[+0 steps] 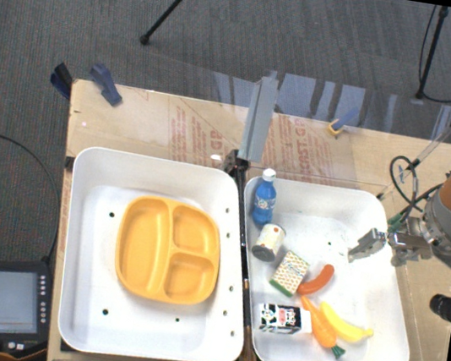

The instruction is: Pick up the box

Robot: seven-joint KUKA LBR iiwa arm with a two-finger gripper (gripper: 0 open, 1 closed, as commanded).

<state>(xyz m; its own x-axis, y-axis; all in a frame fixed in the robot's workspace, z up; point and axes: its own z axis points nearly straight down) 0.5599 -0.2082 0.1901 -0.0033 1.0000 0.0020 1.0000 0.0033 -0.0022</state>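
Observation:
A small box (pixel 290 273) with a green and cream pattern lies tilted in the middle of the right bin (pixel 380 330). Closer to the front left corner of that bin sits a black and white carton box (pixel 281 318). My gripper (pixel 369 244) hangs over the right side of the bin, near its right wall, up and to the right of the patterned box and apart from it. Nothing is visibly held in it.
The right bin also holds a blue bottle (pixel 264 197), a small can (pixel 268 242), a red sausage (pixel 316 279), a carrot (pixel 320 324) and a banana (pixel 345 325). A yellow divided plate (pixel 168 250) lies in the left bin (pixel 78 296). Cables (pixel 406 176) hang beside the arm.

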